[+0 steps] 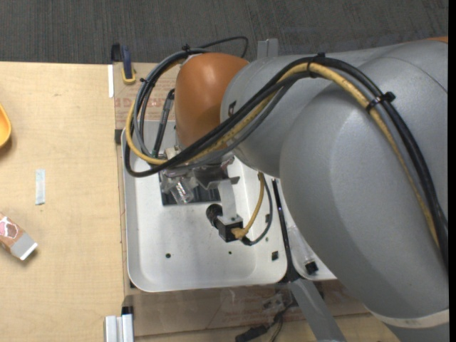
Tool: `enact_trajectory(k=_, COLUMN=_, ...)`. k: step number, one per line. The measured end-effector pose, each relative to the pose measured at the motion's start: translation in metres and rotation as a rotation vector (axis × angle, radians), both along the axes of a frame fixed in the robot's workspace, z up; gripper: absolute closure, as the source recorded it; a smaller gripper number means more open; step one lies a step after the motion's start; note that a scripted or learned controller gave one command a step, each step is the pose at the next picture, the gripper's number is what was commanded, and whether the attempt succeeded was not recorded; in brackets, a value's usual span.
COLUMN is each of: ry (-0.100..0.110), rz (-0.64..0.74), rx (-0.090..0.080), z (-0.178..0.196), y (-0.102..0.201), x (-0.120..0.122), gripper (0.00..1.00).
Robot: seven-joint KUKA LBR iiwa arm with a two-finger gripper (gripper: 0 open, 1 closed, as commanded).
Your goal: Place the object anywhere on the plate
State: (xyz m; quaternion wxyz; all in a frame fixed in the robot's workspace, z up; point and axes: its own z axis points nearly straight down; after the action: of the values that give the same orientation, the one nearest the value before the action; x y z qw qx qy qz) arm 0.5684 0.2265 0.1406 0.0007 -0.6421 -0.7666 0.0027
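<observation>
One fixed camera looks down on the bench at a slant, close in. The grey arm (356,162) reaches in from the right and looms large, so near the lens that it crowds the right half. Below its orange band (203,95), the gripper (182,189) sits mid-frame over a white bin (192,262). Left of the gripper lies the wooden benchtop (57,134); beyond it, dark floor.

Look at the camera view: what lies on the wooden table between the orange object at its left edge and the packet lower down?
A small pale strip lies between the orange object and the packet, on bare wooden table.
</observation>
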Motion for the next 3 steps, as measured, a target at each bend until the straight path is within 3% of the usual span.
enact_trajectory(k=1, ry=0.000, rz=0.000, rx=0.000, z=0.000, y=0.000, x=0.000, gripper=0.00)
enact_trajectory(k=2, ry=-0.004, rz=-0.458, rx=-0.001, z=0.020, y=-0.014, x=0.065, gripper=0.00)
enact_trajectory(k=3, ry=-0.003, rz=-0.783, rx=-0.003, z=-0.010, y=-0.014, x=0.090, gripper=0.00)
